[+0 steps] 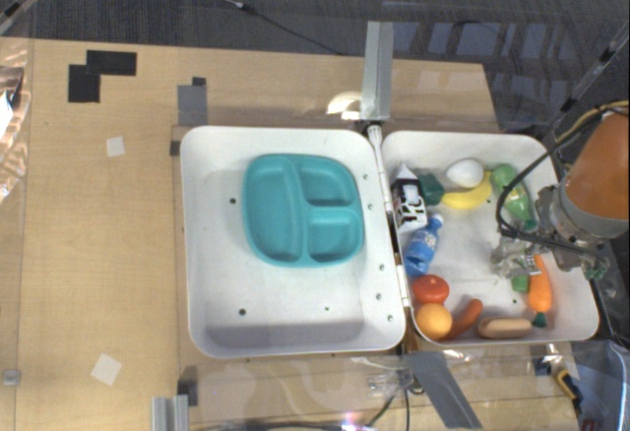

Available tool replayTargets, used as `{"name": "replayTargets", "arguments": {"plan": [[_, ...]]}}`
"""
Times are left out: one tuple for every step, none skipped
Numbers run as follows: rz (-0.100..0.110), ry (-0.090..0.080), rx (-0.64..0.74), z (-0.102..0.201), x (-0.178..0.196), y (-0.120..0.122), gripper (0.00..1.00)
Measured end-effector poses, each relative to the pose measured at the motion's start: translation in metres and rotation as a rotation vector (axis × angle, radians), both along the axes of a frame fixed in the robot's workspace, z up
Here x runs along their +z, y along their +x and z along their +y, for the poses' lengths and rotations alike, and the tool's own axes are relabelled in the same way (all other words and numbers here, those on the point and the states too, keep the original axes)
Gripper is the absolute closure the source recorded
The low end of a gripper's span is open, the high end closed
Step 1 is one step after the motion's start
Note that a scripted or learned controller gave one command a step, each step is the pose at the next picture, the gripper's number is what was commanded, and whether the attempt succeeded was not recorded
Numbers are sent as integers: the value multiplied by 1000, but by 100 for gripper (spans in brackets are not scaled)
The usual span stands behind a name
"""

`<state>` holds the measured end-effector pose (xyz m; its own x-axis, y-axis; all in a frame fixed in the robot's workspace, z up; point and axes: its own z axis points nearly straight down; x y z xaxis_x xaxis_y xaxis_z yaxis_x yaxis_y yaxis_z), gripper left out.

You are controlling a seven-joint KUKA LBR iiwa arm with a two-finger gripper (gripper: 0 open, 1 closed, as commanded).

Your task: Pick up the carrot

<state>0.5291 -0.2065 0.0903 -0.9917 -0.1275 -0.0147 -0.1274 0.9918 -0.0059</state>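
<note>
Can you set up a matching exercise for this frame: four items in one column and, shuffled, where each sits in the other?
Items:
1. teal divided plate
2. carrot
3. white egg
4. blue bottle

Places:
A. right bin, far edge, beside the banana
B. right bin, near its right side, under the gripper
C. middle of the left bin
D. right bin, near the divider, above the tomato

Pairs: 1-C, 2-B, 3-A, 4-D
</note>
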Motion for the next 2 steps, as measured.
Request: {"name": "replayTargets", "arguments": {"plan": [[-12,-2,3,1,13,4,100],[-5,-6,320,1,1,-26,100]]}}
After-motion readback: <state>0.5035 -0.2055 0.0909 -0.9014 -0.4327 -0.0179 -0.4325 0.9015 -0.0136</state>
